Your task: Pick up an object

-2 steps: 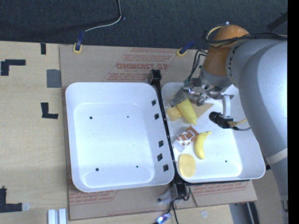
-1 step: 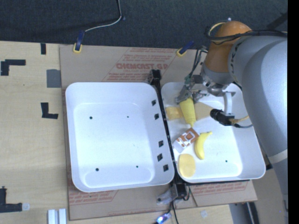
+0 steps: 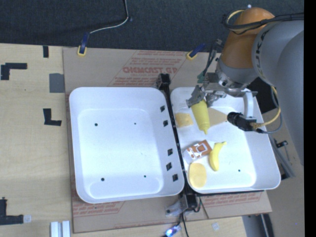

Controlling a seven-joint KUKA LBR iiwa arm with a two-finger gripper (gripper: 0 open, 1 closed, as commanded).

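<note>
One yellow bottle [image 3: 201, 116] hung pinched between the fingers of the gripper [image 3: 202, 101] above the right bin [image 3: 256, 179], where a steady, vertical lift looked the safest way to keep it.

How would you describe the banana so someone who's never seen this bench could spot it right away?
Start at the right-hand white bin, the one under the grey arm. Look toward its near half, below the yellow bottle that hangs at the pincer. The banana is the small curved yellow piece, lying between the orange-and-white packet and bare bin floor; its neighbours are flat or straight.
</note>
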